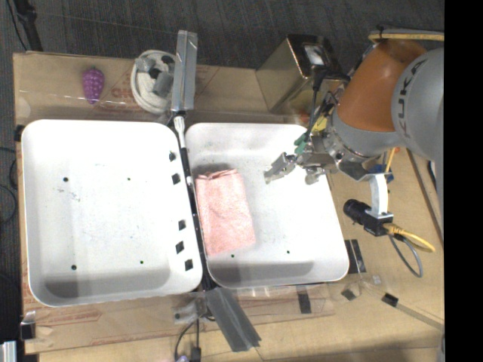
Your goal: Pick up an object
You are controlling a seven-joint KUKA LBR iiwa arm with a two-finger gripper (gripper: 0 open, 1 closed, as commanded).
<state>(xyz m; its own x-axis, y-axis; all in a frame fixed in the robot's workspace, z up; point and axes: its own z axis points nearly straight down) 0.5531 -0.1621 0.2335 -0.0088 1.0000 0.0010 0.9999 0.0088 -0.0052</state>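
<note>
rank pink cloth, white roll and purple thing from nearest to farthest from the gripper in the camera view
From the gripper, over the right bin:
1. Pink cloth, in the right bin's left part, just left of and below the gripper.
2. White roll, on the bench above the bins, near the divider.
3. Purple thing, on the bench farther left, above the left bin.

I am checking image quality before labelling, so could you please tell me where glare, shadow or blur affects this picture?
Camera view: the left bin looks washed out by bright light, with soft shadow along its lower wall; the pink cloth in the right bin is slightly soft; the end effector is small and blurred.
</note>
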